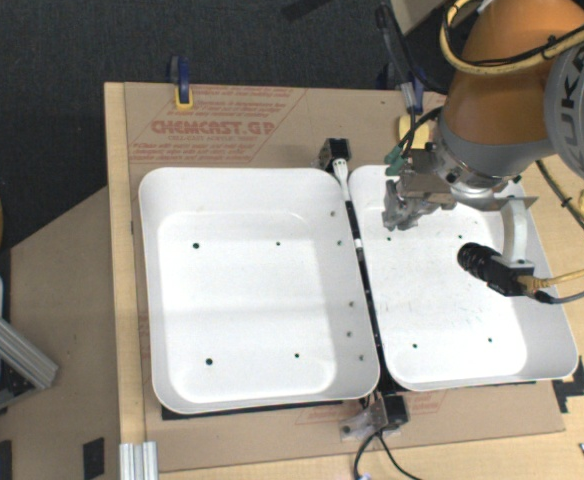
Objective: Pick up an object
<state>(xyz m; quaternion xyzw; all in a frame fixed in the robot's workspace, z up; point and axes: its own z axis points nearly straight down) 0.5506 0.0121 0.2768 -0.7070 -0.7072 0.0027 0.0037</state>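
Though the grey metal gripper (404,214) hovered above the shallow white plastic bin (472,363), its clench was unreadable. A good pick needed an object directly beneath.

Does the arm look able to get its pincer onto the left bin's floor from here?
Probably yes: the pincer hangs over the right bin near the shared edge, and only low rims separate it from the left bin's floor.

Grey arm (572,78) with a bulbous orange band (507,58), yellow cable (472,8) looped above, metal gripper (404,213) below.
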